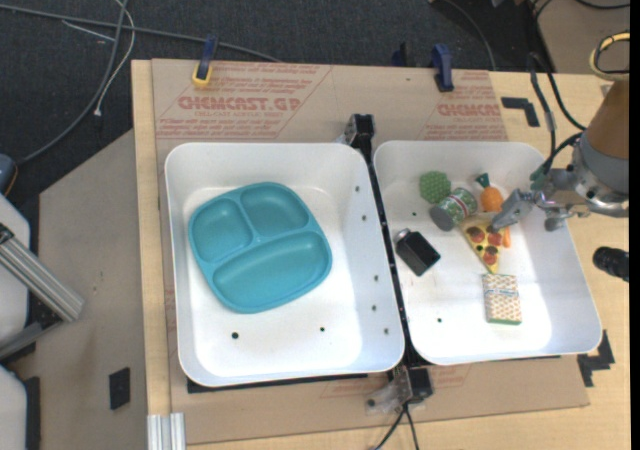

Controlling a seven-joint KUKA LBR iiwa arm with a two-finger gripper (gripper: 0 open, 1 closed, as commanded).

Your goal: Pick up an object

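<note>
Just beneath the gripper [512, 210], whose finger spread I cannot tell, sits the orange toy [491, 200] in the right bin [560, 333], pizza slice [484, 243] slightly nearer me.

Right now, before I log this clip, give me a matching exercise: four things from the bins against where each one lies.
Things:
1. Blue plate
2. Black block
3. Green ball
4. Patterned box

Places:
A. Right bin, toward its near edge
B. Left bin, in the middle
C. Right bin, by the divider between the bins
D. Right bin, toward its far edge, next to the can

Pairs: 1-B, 2-C, 3-D, 4-A
</note>
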